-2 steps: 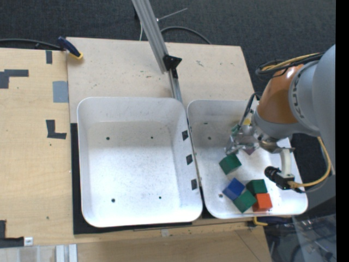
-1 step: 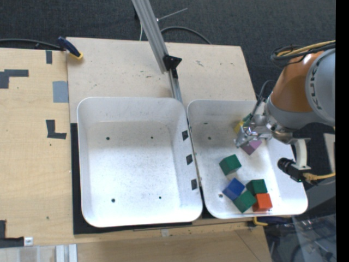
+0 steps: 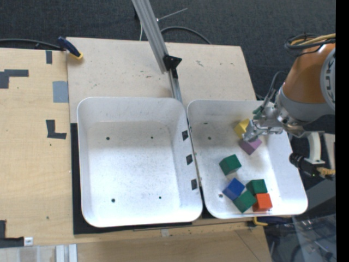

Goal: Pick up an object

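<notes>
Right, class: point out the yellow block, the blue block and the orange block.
yellow block (image 3: 241, 127), camera view, on its top face.
blue block (image 3: 234, 188), camera view, on its top face.
orange block (image 3: 263, 201), camera view, on its top face.

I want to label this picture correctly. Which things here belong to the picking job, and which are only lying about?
Belong to the job:
gripper
right bin
yellow block
purple block
green blocks
blue block
orange block

Only lying about:
left bin
blue and yellow clamp
metal rail
black cable

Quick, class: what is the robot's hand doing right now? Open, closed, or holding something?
Hand: low in the right bin, over the purple block beside the yellow block; its grip cannot be told.
</notes>
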`<state>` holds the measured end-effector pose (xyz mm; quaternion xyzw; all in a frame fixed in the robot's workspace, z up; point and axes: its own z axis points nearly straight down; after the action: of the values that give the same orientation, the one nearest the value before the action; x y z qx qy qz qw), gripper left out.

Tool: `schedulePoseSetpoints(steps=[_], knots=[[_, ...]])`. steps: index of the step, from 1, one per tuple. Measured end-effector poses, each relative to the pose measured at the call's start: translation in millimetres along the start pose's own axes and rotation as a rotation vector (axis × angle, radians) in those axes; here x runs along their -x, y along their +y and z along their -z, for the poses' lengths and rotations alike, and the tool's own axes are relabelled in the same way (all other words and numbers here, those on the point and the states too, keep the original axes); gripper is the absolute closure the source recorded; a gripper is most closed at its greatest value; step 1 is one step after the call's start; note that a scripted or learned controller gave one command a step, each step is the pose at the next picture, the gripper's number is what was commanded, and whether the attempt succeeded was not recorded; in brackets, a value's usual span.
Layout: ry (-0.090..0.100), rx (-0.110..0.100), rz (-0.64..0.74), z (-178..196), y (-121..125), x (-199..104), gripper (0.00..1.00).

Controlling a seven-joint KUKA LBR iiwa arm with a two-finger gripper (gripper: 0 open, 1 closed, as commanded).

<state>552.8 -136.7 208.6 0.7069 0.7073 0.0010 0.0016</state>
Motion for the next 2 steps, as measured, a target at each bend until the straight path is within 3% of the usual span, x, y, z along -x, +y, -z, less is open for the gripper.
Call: schedulePoseSetpoints(steps=[1,2], knots=[[-0.001,0.002,0.001,60,9,-3,1.0],[0.002,-0.005,0.004,59,0,-47,1.0]])
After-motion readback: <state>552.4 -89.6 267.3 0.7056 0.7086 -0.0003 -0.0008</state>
